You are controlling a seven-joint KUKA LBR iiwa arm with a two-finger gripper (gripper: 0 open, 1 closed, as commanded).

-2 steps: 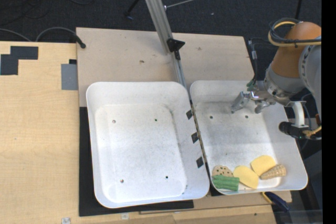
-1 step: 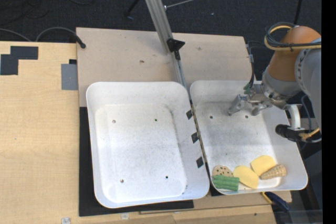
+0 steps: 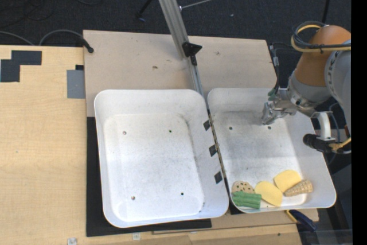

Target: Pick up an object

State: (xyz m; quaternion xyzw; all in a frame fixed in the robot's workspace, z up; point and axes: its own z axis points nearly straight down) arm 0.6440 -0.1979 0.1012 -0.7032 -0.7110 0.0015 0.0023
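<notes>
Right bin [image 3: 252, 140], near corner: cookie [image 3: 243, 187], green piece [image 3: 248, 199], two yellow pieces [image 3: 269, 193], cone [image 3: 299, 187]. End effector [image 3: 272, 113]: over the far part of that bin, carrying nothing; finger spacing indeterminate. Items lie nearward, slightly right.

The hand [image 3: 272, 113] hovers over the right bin [image 3: 252, 140], toys [image 3: 272, 189] clustered near.

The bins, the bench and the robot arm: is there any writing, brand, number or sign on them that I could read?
None: no readable text stands anywhere here.
The two white bins, left and right, are plain.
The arm bears no legible label or brand.
The small food-shaped toys in the right bin carry no lettering.
The dark patches on the wooden bench are plain shapes, not signs.
</notes>
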